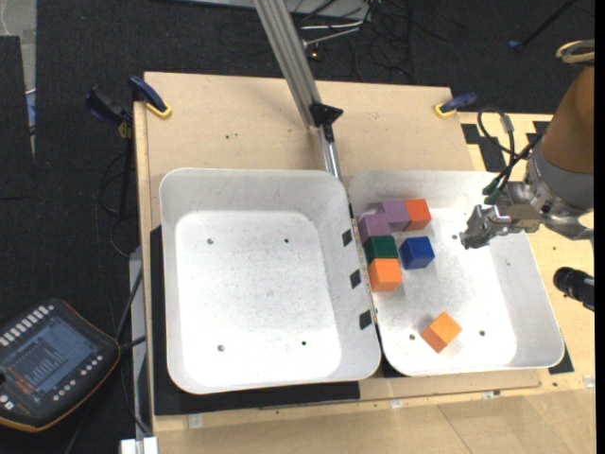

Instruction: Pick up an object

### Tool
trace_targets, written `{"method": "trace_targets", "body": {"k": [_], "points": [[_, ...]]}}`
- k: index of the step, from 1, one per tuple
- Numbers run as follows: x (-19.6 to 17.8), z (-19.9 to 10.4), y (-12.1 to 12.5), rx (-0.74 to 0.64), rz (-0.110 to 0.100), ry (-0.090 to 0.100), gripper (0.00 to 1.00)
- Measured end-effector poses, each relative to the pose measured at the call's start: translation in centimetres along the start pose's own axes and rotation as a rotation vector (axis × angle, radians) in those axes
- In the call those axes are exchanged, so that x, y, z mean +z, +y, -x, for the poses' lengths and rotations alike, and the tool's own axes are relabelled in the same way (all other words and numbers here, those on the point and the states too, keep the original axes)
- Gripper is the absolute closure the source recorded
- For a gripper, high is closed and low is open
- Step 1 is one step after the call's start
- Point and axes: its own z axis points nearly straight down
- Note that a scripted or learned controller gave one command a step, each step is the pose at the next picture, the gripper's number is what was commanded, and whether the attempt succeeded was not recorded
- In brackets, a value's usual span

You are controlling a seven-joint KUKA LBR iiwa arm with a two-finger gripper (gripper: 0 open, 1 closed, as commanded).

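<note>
Orange block (440, 332) lies alone near the right bin's (529, 348) front.
Purple, orange, green and blue blocks (417, 252) cluster at its left wall; claw (473, 232) hovers beside them, opening unreadable.

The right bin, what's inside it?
The right bin holds purple, green, blue and three orange blocks. Any blocks under the cluster are hidden.
</note>
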Motion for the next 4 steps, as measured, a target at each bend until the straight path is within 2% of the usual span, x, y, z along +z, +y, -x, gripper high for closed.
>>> {"method": "trace_targets", "body": {"k": [1, 3, 4], "points": [[0.4, -4.6, 2.3, -0.005, -0.004, 0.002, 1.00], [2.3, -14.7, 2.9, -0.005, -0.008, 0.004, 1.00], [2.5, -19.0, 4.2, -0.004, -0.005, 0.003, 1.00]]}}
